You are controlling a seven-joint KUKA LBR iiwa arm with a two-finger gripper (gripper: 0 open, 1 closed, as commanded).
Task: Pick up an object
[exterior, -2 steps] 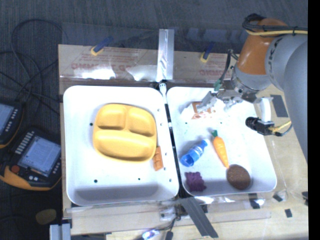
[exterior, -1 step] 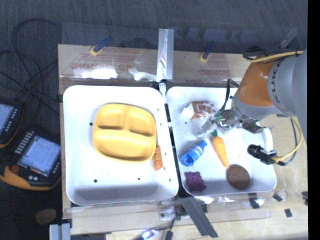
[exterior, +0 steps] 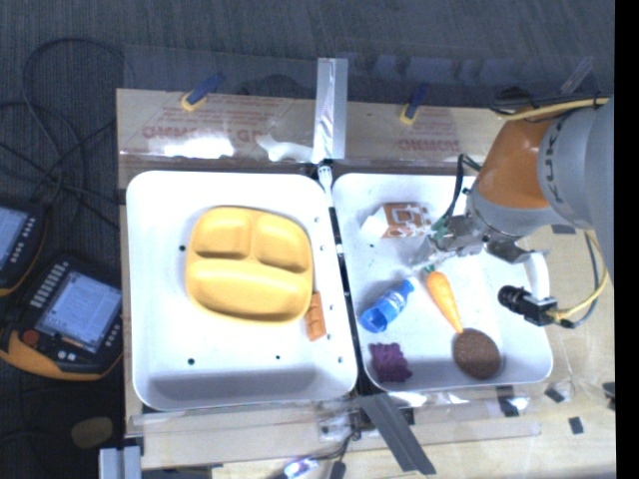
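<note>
Camera view from above the bench: two shallow white bins sit side by side, the left bin (exterior: 160,357) bearing a yellow divided tray (exterior: 250,263) with a small orange piece (exterior: 316,317) lying just beside its right edge against the wall between the bins. Reaching in from the right, the grey arm (exterior: 559,168) hangs over the upper part of the right bin (exterior: 529,367), its gripper (exterior: 447,239) low among the items there; whether it is released or clenched cannot be told at this angle, and nothing is seen between its tips. Below it lie a carrot (exterior: 444,299), a brown rounded object (exterior: 477,353), a blue bottle (exterior: 387,305), a purple item (exterior: 390,360) and a white printed packet (exterior: 397,221). Judged from this, no object has been lifted; the pick remains to be done.
</note>
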